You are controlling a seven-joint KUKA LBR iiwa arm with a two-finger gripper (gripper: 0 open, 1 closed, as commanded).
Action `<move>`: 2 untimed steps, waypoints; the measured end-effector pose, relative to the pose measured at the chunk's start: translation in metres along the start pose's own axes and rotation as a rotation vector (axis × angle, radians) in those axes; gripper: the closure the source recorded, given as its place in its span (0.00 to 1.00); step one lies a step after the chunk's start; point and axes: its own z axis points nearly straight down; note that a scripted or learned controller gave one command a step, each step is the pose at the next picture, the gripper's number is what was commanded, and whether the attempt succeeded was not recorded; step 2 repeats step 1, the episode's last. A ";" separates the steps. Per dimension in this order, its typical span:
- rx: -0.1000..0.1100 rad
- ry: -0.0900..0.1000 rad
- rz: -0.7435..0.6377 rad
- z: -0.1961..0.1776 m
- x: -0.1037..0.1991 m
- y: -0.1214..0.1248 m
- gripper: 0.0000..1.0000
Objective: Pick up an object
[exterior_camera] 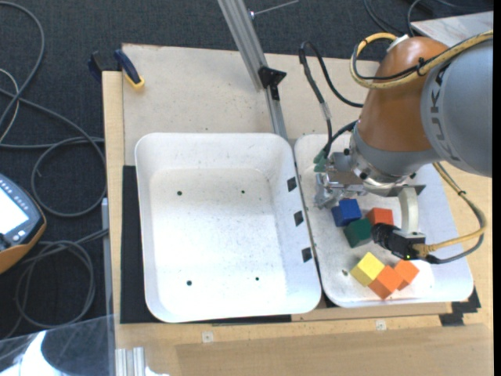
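At the far left of the worktop (196, 77), a blue-and-yellow clamp (129, 67) grips the back corner. Next comes the left white bin (156, 155), its floor flecked with a few dark specks. A slanted metal pole (249, 45) rises behind the seam where the two bins meet. The right white bin (450, 284) holds the blocks, gathered toward its middle and front: a blue block (346, 212), a green block (358, 232) just in front of it, a yellow block (366, 269) near the front rim, and an orange block (394, 278) touching the yellow one. A small red-orange block (381, 216) sits just right of the blue one. The gripper (330, 188) hangs low over the bin's back left part, just beside the blue block; whether it is parted or closed I cannot tell, and nothing shows between its tips.
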 end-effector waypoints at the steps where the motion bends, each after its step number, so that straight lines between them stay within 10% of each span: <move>1: 0.001 0.000 0.001 -0.001 0.044 0.006 1.00; 2: 0.001 0.000 0.001 -0.001 0.044 0.006 1.00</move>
